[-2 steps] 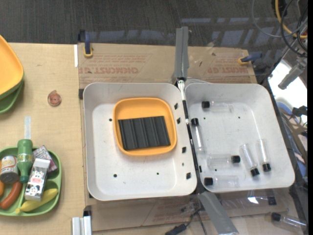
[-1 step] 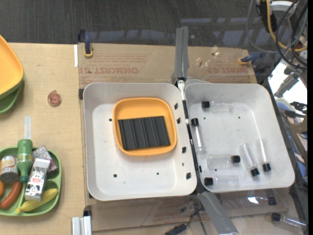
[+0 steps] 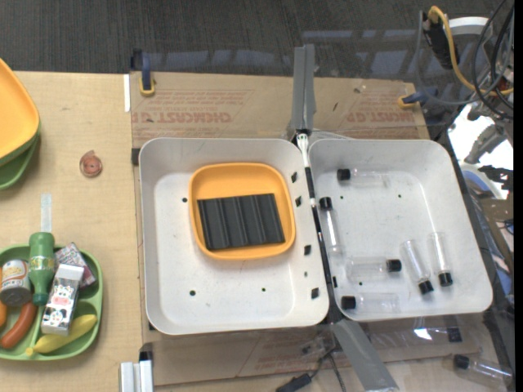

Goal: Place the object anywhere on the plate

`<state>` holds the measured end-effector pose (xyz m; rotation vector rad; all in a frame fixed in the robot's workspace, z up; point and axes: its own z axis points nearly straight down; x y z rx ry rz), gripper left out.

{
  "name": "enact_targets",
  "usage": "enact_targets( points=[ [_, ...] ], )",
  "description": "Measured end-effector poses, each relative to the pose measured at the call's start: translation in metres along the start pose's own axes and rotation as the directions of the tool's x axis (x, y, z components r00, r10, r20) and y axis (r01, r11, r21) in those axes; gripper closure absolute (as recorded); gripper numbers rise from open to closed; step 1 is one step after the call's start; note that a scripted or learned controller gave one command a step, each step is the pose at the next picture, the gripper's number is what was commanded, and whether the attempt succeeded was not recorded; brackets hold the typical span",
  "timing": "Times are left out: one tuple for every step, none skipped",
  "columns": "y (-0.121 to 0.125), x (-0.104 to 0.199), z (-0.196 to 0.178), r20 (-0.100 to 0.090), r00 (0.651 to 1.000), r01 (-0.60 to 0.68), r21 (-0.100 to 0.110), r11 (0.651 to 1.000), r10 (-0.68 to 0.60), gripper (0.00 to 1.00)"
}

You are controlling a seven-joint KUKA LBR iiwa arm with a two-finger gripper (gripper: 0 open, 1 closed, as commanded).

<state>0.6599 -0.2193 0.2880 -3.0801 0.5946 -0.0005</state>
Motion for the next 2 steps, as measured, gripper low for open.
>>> enact_targets(
  points=[
    [0.0, 0.0, 0.032, -0.001, 0.983, 0.183, 0.0, 0.983, -0.183, 0.0],
    [-0.001, 0.0, 0.014, -0.001, 0.983, 0.183, 0.001, 0.983, -0.183, 0.0]
  ],
)
